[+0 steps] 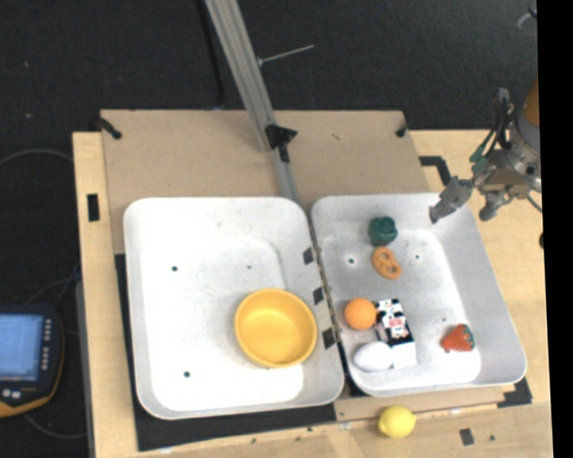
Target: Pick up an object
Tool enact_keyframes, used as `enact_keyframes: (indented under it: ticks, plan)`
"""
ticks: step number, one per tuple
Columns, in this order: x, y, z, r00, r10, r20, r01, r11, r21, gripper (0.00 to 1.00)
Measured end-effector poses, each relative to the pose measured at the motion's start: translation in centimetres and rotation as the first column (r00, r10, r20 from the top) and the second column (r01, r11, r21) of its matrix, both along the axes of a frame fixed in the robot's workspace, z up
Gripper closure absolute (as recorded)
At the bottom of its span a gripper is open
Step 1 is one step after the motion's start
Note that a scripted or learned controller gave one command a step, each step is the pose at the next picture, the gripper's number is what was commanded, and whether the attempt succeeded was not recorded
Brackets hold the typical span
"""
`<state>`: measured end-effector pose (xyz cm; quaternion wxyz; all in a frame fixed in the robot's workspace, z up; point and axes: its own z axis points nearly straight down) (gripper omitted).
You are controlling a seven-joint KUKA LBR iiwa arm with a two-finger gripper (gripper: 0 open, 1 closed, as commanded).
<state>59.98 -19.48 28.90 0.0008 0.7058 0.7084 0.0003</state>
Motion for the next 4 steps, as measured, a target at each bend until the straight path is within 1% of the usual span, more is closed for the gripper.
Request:
enact_keyframes:
  ticks: [1,2,3,4]
  plan:
    - [0.0,0.0,0.0,1.000,0.000,0.000,0.000,1.000,-0.001,0.00]
    - [-0.5,-0.4,-4.3,1.000,-0.005,-0.005,0.005,1.000,-0.002,0.00]
    - [-1.5,-0.4,-9.9,1.000,-0.005,-0.004,0.005,1.000,-0.001,0.00]
    - [-1.0,-0.3,-14.3,1.000,-0.005,-0.004,0.005,1.000,-0.002,0.00]
